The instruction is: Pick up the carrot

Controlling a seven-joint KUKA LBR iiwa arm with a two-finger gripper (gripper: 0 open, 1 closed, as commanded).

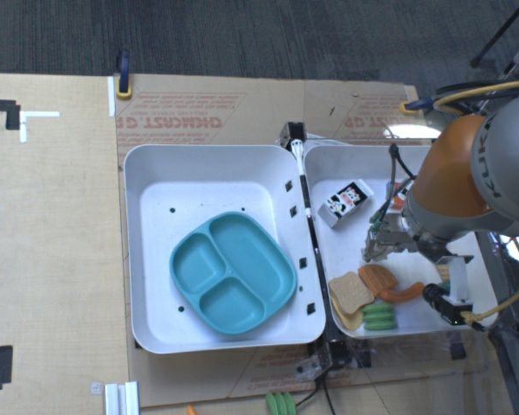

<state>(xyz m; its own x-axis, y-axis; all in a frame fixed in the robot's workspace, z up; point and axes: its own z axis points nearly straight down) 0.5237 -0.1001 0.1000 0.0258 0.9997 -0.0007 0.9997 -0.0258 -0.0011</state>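
Carrot [404, 294] lying orange and curved at lower right of the frame, in the right bin [346, 164], touching a bread slice [351, 292] on its left and a green piece [379, 316] below. Gripper [382, 242] hanging low just above and left of it, likely lining up for the pick; pincer state impossible to tell from here. Small milk carton [345, 202] higher up. Teal divided plate [232, 271] alone in the left bin [147, 232].
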